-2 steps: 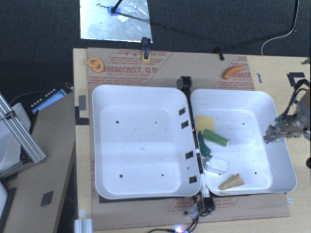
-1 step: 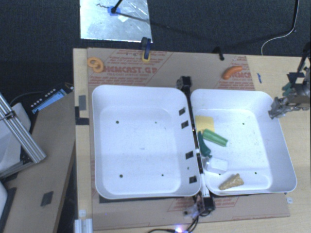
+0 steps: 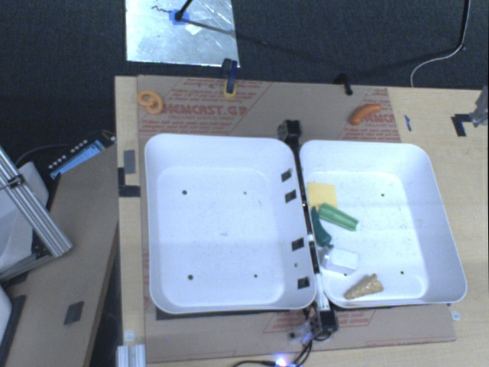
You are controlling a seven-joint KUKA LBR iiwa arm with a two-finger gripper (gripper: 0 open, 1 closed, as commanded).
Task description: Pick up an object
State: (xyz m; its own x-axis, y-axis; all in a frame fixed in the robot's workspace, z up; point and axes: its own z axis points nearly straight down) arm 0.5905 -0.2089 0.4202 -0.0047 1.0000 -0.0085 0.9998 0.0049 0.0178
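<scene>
Tool (image 3: 480, 110): grey bit at view's right edge, over worktop (image 3: 428, 105), well apart from bins. Spread or pressed together: can't tell.

Right bin (image 3: 428, 205), items all in its left half:
- yellow flat piece (image 3: 322, 194) near divider
- green cylinder (image 3: 338, 218) just below it, overlapping its corner
- dark teal item (image 3: 322, 234) beside cylinder
- white block (image 3: 341, 261) nearer front
- tan lumpy piece (image 3: 364, 287) at front wall

Left bin (image 3: 221, 147) touching right bin.

Worktop behind bins: orange sausage shape (image 3: 364, 114), orange ring (image 3: 150, 102).
</scene>
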